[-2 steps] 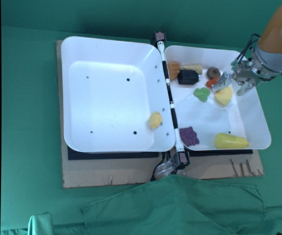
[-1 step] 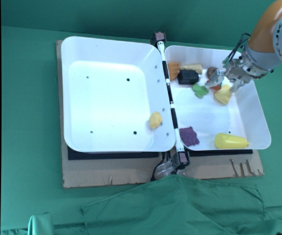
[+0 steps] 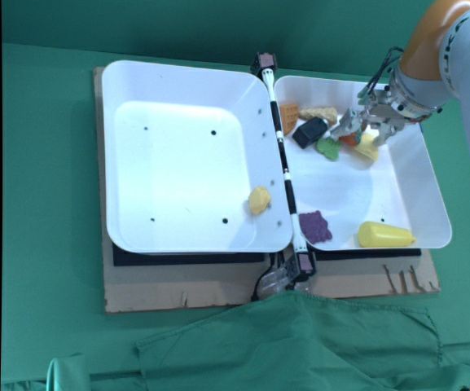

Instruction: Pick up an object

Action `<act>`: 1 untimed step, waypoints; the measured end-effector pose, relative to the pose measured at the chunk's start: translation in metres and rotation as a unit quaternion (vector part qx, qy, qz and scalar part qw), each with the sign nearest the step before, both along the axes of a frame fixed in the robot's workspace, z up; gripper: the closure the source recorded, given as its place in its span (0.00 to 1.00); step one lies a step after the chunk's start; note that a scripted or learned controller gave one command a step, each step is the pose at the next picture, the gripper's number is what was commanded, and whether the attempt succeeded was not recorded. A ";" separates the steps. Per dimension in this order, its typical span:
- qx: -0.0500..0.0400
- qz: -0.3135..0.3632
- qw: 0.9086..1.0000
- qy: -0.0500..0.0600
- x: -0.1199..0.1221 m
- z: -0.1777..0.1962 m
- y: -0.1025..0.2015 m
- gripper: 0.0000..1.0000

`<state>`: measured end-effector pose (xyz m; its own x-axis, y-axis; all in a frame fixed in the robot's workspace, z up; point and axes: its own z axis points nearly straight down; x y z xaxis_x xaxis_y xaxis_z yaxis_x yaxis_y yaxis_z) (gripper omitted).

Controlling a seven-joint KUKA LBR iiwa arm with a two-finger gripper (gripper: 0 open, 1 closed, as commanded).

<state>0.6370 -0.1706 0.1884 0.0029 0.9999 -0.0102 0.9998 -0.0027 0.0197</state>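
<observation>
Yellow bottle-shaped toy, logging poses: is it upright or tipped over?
Tipped over: the yellow bottle-shaped toy lies on its side in the right bin.

Red object point(image 3: 348, 139) half-hidden under pincer point(image 3: 363, 130)

Left bin point(image 3: 187, 80) holds one lump point(image 3: 259, 199); right bin point(image 3: 418, 187) — perhaps seven pieces.

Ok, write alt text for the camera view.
A grey robot arm's gripper reaches into the right bin above a cluster of small toys. A purple toy and yellow toy lie nearer; the left bin holds one yellow piece.
</observation>
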 end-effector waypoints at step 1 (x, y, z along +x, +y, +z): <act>0.001 -0.001 1.000 -0.002 -0.033 0.000 0.023 0.00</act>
